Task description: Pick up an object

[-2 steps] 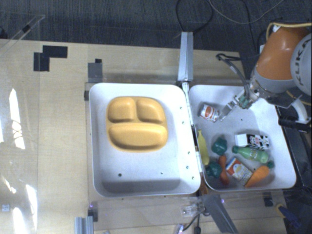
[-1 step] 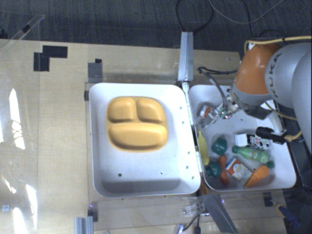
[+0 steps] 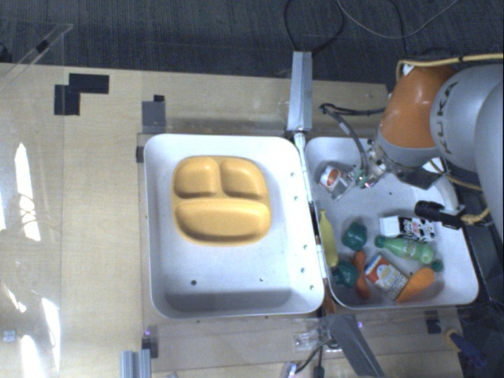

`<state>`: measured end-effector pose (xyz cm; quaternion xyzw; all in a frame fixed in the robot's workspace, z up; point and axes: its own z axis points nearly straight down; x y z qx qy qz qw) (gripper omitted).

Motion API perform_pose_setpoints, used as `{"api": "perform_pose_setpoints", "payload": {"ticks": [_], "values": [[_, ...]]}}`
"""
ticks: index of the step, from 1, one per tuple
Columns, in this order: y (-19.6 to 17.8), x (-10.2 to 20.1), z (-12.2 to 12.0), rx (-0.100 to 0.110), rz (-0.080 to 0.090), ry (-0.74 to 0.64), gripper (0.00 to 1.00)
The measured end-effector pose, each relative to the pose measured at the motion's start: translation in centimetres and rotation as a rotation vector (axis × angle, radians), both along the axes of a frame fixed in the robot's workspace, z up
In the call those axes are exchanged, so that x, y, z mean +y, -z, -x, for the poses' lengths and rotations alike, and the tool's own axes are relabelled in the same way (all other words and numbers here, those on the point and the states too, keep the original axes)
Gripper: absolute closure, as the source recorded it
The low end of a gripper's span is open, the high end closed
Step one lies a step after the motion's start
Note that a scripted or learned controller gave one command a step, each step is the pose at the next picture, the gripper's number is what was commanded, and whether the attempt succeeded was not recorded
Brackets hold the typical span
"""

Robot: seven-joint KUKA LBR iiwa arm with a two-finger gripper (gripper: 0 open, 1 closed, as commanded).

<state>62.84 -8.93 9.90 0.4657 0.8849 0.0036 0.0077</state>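
My gripper (image 3: 365, 175) hangs over the upper part of the right bin (image 3: 469, 290), under the orange wrist band (image 3: 409, 109). Just to its left lies a small red and white can (image 3: 331, 178); whether they touch I cannot tell. Lower in the bin sit a green bottle (image 3: 405, 248), an orange carrot (image 3: 417, 283), a printed box (image 3: 383, 276), a white carton (image 3: 409, 227), a teal piece (image 3: 354, 233) and a yellow banana-like item (image 3: 327, 239) along the left wall.
The left bin (image 3: 165, 290) holds a yellow divided tray (image 3: 220, 199). A metal rail (image 3: 301, 93) runs up from the wall between the bins. Black cables (image 3: 346, 124) trail behind the right bin. The arm's grey body (image 3: 472, 109) overhangs the right bin's far corner.
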Motion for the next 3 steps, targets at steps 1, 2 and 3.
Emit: {"api": "perform_pose_setpoints", "payload": {"ticks": [1,2,3], "values": [[0.0,0.0,0.0,0.0,0.0,0.0,0.0],[-1.0,0.1,-0.2,-0.005,0.0,-0.003,1.0],[-1.0,0.1,-0.2,-0.005,0.0,-0.003,0.0]]}}
